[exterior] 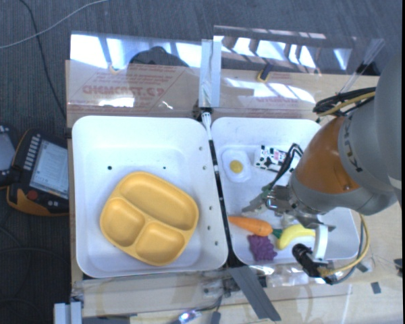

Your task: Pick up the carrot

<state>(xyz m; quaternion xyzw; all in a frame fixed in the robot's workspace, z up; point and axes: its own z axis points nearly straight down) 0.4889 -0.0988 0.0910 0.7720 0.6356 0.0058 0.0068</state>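
Carrot (251, 225) lies beside grapes (262, 248) and banana (295, 234); pincer (283, 206) state unclear.

A small orange toy carrot (250, 225) lies flat; long axis roughly left-right; near the right bin's front edge.

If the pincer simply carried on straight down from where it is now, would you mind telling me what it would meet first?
Most likely the carrot, or the right bin's floor beside it. The pincer hangs just above and right of the carrot's thick end; its height is unclear from this slanted view.
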